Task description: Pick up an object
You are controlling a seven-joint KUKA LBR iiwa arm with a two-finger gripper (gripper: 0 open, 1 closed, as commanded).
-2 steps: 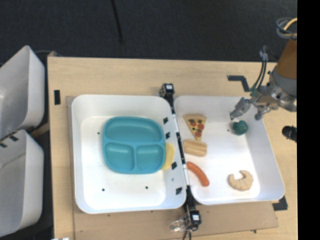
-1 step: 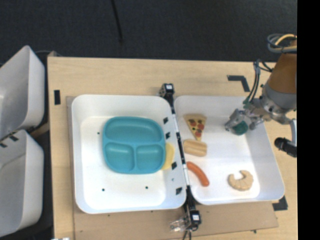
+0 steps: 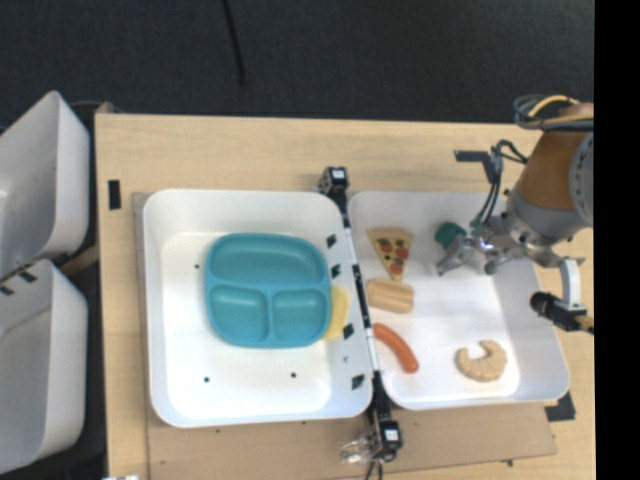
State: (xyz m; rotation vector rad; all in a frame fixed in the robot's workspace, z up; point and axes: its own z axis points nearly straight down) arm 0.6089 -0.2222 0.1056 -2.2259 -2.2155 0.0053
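Observation:
In the right bin (image 3: 530, 368) lie a pizza slice (image 3: 390, 251), a tan bun (image 3: 390, 295), an orange-red sausage (image 3: 396, 348) and a beige croissant (image 3: 483, 360). A small teal object (image 3: 449, 234) sits near the bin's far side. My gripper (image 3: 468, 260) is low over the bin's upper right part, just right of and below the teal object. Its grey fingers look spread, open, with nothing between them. The bun and pizza slice lie well to its left.
The left bin (image 3: 180, 388) holds a teal divided plate (image 3: 268, 289) with a yellow piece (image 3: 340, 313) against its right edge. The ridge between the bins (image 3: 355, 298) carries black clips. The arm (image 3: 550, 183) enters from the right with cables.

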